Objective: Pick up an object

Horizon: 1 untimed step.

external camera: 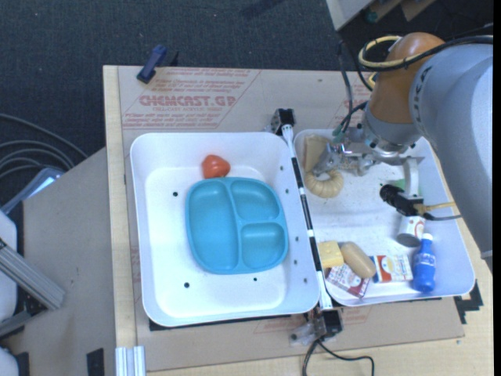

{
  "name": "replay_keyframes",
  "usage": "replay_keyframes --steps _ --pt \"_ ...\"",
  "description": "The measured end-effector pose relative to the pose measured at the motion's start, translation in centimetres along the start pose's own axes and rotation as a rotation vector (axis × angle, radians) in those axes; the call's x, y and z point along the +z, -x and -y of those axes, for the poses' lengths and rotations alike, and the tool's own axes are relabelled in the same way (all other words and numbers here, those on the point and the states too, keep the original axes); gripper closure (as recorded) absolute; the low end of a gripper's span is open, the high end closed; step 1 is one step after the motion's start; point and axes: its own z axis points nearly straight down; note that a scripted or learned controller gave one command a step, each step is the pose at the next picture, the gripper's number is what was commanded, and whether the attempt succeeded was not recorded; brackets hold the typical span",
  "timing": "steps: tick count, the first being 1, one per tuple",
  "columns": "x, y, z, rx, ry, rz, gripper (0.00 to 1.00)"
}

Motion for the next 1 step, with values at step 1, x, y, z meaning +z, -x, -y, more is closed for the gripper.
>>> replay_keyframes --steps 1 --pt "-1.05 -0.05 -0.07 -0.001 0.002 0.001 1.00"
